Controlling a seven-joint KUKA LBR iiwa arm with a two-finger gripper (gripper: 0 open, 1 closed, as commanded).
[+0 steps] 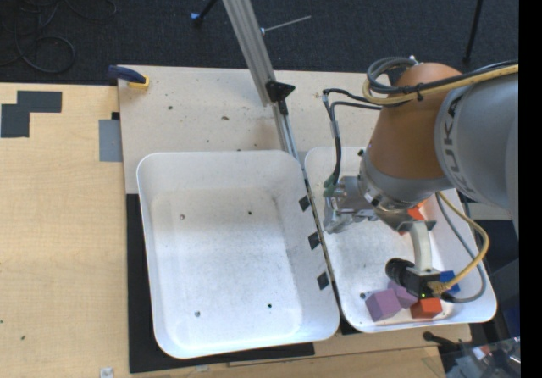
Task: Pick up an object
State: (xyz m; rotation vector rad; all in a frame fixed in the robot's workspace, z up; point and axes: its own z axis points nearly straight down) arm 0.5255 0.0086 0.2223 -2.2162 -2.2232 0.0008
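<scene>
R bin (349,270): purple block (383,304) & orange block (427,309) side by side near its near-right corner. End effector (336,212) sits low over the same bin's left side, close to the wall next to L bin (220,249); open vs closed can't tell. L bin floor has dark specks. Both on tabletop (195,113).

Grey arm (487,143), rounded casing, dark lettering (450,141) on the shell, orange band (406,135) above the wrist, looped black cables (332,126), metal gripper (337,215).
</scene>
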